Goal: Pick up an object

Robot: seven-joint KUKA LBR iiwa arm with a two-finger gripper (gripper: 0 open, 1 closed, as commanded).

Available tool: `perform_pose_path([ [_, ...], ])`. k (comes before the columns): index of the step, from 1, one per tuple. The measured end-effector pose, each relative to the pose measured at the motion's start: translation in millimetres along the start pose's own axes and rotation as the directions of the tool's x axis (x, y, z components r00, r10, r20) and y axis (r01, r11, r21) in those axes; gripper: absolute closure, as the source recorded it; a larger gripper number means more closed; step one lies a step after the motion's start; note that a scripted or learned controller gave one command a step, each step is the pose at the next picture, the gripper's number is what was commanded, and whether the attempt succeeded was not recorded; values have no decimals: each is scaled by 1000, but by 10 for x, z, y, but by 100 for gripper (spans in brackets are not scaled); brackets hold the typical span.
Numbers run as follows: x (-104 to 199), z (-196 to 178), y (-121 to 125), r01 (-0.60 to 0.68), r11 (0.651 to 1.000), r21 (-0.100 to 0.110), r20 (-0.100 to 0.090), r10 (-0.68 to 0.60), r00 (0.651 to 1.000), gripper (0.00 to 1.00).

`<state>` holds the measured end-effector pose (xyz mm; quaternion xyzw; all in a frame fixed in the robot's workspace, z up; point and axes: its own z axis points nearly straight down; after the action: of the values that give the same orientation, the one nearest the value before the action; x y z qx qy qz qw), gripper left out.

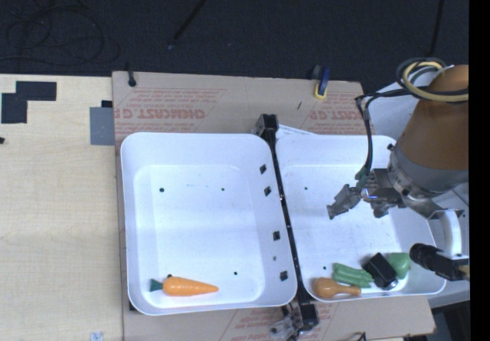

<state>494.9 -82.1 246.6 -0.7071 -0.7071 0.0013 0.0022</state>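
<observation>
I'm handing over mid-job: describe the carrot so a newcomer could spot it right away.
Look at the left white bin, the one farther from the arm. Down by its near wall, toward the left corner, lies the carrot on its side, alone in that bin. It is bright orange and tapered, with a small dark green stub at its left end, unlike the green, black and tan things heaped in the right bin.

Even overhead light, soft shadows, slightly grainy, dark background.

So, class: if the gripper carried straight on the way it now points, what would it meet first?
The gripper points leftward and down over the right bin. It would probably meet that bin's bare white floor first, short of the black divider; depth is unclear.
</observation>
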Motion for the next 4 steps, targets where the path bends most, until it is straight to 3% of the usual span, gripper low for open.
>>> perform_pose_path([
  [1, 121, 484, 609, 1, 1000, -1, 1, -1, 1000, 0],
  [2, -44, 1138, 1413, 4, 1000, -2, 2, -4, 1000, 0],
  [3, 736, 553, 1497, 7, 1000, -7, -1, -7, 1000, 0],
  [4, 147, -9, 1494, -3, 1000, -8, 4, 4, 1000, 0],
])
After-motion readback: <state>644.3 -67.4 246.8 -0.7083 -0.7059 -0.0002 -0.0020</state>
